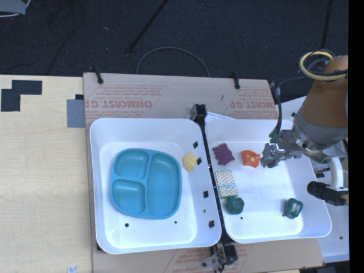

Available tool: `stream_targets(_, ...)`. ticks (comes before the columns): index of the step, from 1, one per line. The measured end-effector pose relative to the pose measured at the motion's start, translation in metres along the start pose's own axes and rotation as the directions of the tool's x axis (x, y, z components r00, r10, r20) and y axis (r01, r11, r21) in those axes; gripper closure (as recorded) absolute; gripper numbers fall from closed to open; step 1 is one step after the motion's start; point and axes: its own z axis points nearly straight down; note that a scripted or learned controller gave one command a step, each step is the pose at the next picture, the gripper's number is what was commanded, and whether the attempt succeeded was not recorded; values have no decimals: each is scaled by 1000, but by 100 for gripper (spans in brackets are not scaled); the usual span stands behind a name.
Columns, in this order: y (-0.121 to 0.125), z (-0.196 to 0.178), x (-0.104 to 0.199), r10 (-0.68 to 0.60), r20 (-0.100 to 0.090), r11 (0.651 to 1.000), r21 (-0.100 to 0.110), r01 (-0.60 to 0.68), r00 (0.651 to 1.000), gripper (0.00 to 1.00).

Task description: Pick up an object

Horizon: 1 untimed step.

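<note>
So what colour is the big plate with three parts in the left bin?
The plate is light blue, seen clearly in the camera view.

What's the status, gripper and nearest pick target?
Gripper low in the right bin, fingers unreadable. Orange object just beside it, on the bin floor, not held. Purple object further left, nothing between.
</note>
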Motion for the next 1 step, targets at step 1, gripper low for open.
stream_targets(1, -4, 2, 63, -1, 0, 1000, 2, 1, 1000, 100)
